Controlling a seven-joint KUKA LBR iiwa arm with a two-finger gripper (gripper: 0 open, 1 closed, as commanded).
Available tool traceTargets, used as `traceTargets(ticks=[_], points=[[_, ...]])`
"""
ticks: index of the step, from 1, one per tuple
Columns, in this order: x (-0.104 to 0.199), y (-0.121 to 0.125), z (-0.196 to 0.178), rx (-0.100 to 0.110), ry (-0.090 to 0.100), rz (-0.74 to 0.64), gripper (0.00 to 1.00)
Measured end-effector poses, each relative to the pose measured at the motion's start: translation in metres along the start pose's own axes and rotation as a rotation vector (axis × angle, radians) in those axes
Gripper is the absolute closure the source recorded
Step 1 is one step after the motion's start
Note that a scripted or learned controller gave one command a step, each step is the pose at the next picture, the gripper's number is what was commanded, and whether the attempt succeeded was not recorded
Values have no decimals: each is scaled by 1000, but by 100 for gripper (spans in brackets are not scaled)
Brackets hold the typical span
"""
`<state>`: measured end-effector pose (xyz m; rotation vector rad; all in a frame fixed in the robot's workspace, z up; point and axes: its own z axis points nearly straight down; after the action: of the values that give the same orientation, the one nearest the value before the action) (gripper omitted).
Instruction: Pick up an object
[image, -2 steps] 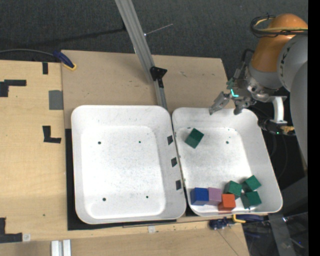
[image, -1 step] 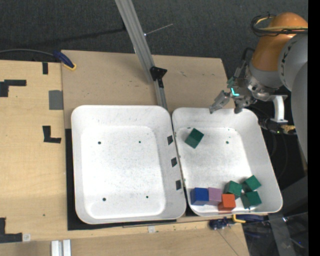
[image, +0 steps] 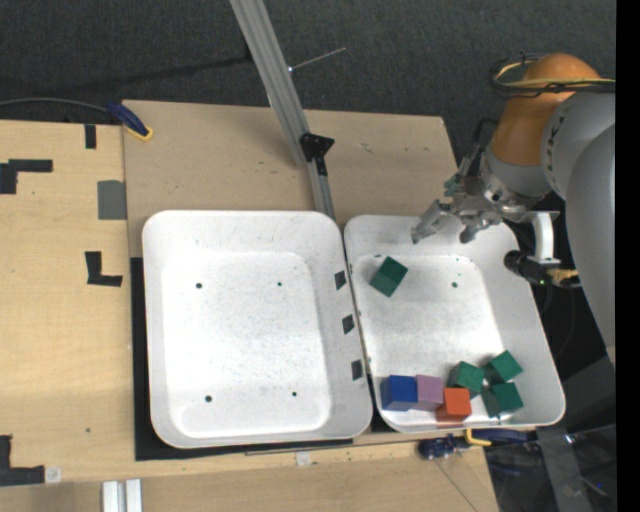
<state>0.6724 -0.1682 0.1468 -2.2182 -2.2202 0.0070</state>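
Hand (image: 447, 226) apart, empty, over right bin (image: 520, 320) far rim. Lone green cube (image: 388, 275) sits at its 7 o'clock; closing now grabs air. Corner cluster (image: 455, 388) risks multi-block jam.

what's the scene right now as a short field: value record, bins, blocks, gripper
bins: two white bins side by side, left bin, right bin
lone block: green block, tilted, apart from the rest, far part of right bin
cluster: near edge of right bin, blue block, purple block, orange block, three green blocks
gripper: gripper open above the right bin's far rim, nothing between its fingers
task state: no block picked up yet
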Motion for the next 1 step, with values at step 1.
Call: traceTargets(ticks=[1], points=[[1,-1,54,2,0,-1,0]])
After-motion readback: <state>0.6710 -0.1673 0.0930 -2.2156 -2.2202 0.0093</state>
